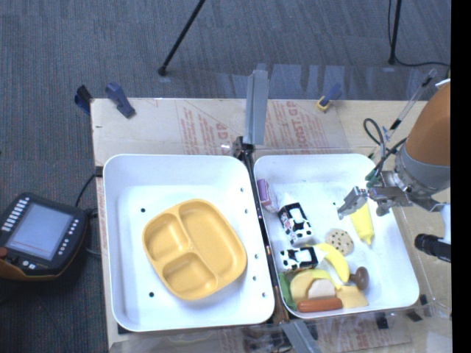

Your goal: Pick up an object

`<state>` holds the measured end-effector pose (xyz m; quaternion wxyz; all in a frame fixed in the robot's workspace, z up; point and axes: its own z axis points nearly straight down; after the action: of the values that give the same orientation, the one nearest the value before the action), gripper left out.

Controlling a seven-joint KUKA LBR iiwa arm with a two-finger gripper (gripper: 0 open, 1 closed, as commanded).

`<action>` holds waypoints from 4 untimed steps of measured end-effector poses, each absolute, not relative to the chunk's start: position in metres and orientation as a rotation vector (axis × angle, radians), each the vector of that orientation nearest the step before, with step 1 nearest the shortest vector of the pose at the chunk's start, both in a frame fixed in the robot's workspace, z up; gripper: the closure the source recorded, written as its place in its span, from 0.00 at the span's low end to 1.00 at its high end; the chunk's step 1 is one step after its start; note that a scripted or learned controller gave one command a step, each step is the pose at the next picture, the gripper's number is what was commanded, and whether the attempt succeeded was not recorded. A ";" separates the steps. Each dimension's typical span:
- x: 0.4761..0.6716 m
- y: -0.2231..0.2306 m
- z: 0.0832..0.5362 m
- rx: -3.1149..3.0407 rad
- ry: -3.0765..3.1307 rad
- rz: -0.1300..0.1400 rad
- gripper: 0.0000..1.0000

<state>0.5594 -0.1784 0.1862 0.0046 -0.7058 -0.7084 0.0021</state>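
- Camera view: gripper at right of frame, inside right bin.
- Claw state: cannot tell; yellow object directly beneath it, apparently the intended pick.
- Compartment plate rests in left bin.

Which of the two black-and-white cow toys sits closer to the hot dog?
The lower cow toy, beside the banana, just above the hot dog; the other cow toy lies higher.

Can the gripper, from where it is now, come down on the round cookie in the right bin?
Probably yes. The gripper hangs over the right bin, and the cookie lies flat just below-left of it, uncovered. The banana lies close beside the cookie, so a grasp could bump it.
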 end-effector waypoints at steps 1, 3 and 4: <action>0.515 -0.193 0.249 -2.495 -1.899 0.008 0.00; 0.575 -0.191 0.103 -2.273 -2.172 -0.013 0.00; 0.554 -0.174 0.088 -2.159 -2.276 -0.009 0.00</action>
<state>0.5543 -0.1743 0.0884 0.0024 -0.6881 -0.7256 -0.0030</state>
